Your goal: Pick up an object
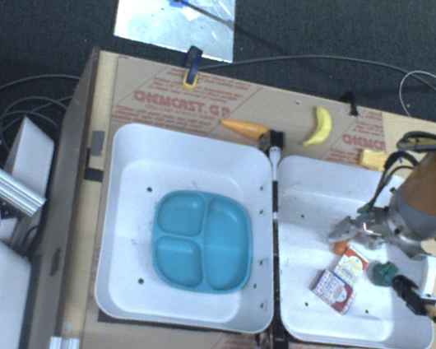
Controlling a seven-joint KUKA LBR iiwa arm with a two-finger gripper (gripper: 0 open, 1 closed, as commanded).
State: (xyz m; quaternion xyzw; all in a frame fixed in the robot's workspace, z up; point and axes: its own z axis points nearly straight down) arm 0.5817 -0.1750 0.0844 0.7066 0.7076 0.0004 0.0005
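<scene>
Orange-banded arm low over the right bin, its hand just above a small red-and-white carton lying on the bin floor, grip state impossible to tell, nothing lifted — so the pick, I'd judge, remains ahead.

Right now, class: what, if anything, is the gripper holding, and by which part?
It cannot be told. The gripper is low in the right bin, above the small red-and-white box.
</scene>
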